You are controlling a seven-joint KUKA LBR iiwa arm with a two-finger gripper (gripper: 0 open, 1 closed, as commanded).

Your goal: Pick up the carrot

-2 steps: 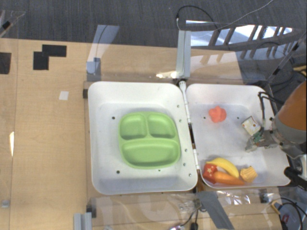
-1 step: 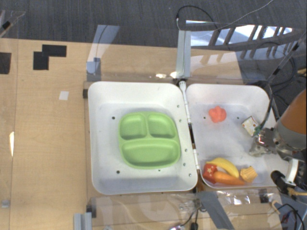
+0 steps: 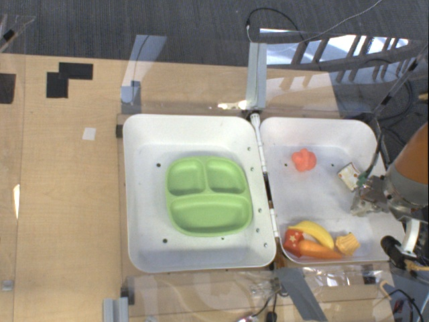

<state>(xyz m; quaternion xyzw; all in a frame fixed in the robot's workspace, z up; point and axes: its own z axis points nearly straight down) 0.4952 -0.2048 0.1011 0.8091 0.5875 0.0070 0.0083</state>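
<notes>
The carrot point(image 3: 319, 250) is orange and lies along the front wall of the right bin point(image 3: 322, 136). It sits in a cluster, with a yellow banana point(image 3: 315, 231) just behind it, a red vegetable point(image 3: 292, 238) at its left end and a piece of corn point(image 3: 346, 243) at its right end. My gripper point(image 3: 364, 202) hangs at the bin's right side, behind and to the right of the carrot and apart from it. Nothing shows in it.
A pink-red toy point(image 3: 303, 159) lies near the middle back of the right bin. The left bin point(image 3: 144, 180) holds a green divided plate point(image 3: 208, 195). A small white piece point(image 3: 348, 175) sits just behind the gripper. The arm's orange band point(image 3: 414, 158) is at the right edge.
</notes>
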